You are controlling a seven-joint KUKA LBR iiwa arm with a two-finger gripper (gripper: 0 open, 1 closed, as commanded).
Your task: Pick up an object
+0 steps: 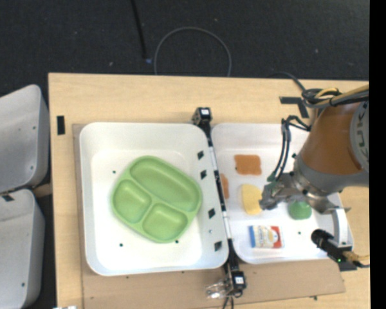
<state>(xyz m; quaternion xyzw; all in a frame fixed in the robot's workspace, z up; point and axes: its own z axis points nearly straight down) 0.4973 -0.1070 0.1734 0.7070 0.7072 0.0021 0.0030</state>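
Camera view, right bin (289, 132): gripper (271, 198) low over the bin floor, hanging from the orange-banded wrist. Tips dark and blurred; spread or pressed together, impossible to tell, and nothing seen pinched between them. Nearest candidate: yellow block (250, 199), just left of the tips, touching or nearly so, long axis running roughly top to bottom of the frame. Green object (300, 210) just right and slightly below, partly under the wrist. Orange-brown piece (248, 165) up-left, near. White packet (265, 237) below, near. Judgement: short leftward shift onto the yellow block likeliest; contact not confirmed.
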